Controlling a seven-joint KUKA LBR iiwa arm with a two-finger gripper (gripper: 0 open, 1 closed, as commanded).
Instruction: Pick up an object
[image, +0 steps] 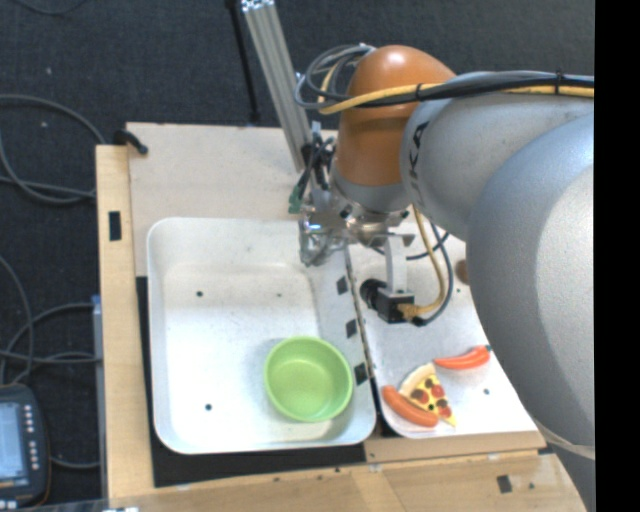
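The 2 white bins, the left bin (190, 330) and the right bin (480, 410), look like smooth, faintly glossy plastic with dark specks. The green bowl (308, 377) looks like matt plastic. The bench (200, 170) looks like pale, matt board with raw wood edges. The arm (520, 190) has a smooth grey shell, and its orange band (385, 110) is glossy. The gripper (318, 235) shows bare shiny metal. The floor (60, 80) on the far left looks like dark, rough carpet.
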